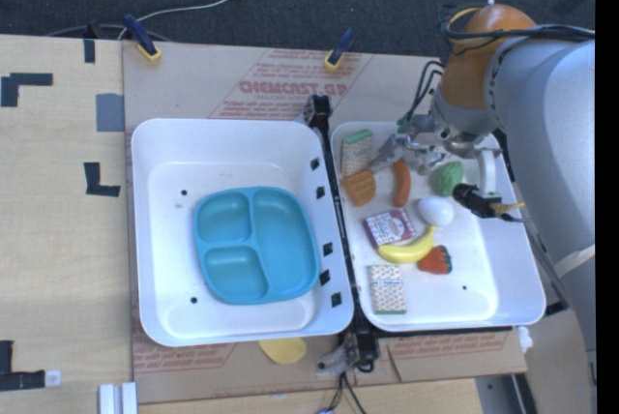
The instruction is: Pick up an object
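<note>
Yellow disc (283,350) lies on the cardboard at the bench's near edge, far below and left of the gripper (418,147). Only one view is given, from above. Up in the right bin (503,291), the gripper hangs low over the far end, and whether it is spread or closed on anything cannot be told from here. A sausage (400,182) lies just below it, a green piece (448,177) just to its right, and a striped box (356,150) to its left with a waffle (359,187) under that. Further below sit an egg (435,210), a pink packet (390,228), a banana (407,251), a strawberry (437,259) and a cracker box (388,288). Well to the left, the left bin (164,151) holds a blue tray (256,244). Two clamps (142,39) grip the cardboard's far edge.
</note>
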`<action>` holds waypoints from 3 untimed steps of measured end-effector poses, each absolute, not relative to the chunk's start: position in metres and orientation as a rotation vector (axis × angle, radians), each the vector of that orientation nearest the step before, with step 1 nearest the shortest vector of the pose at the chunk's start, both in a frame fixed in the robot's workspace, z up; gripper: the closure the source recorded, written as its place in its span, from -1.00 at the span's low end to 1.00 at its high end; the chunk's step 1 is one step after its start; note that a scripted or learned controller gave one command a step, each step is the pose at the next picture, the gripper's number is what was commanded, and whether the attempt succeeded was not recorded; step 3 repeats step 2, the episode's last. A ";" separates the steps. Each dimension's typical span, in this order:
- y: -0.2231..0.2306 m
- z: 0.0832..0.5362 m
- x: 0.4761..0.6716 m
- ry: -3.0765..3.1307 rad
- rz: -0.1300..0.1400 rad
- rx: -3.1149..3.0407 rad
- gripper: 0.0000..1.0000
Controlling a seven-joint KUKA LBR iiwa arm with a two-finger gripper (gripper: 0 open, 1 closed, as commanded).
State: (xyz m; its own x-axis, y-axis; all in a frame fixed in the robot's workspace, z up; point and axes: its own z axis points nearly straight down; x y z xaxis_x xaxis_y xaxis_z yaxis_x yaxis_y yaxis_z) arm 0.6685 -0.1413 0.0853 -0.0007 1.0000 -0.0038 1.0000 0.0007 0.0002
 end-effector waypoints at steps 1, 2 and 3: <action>-0.142 0.095 0.669 2.219 -0.004 2.216 1.00; -0.088 0.185 0.634 2.224 0.001 2.219 1.00; -0.088 0.185 0.634 2.224 0.001 2.219 1.00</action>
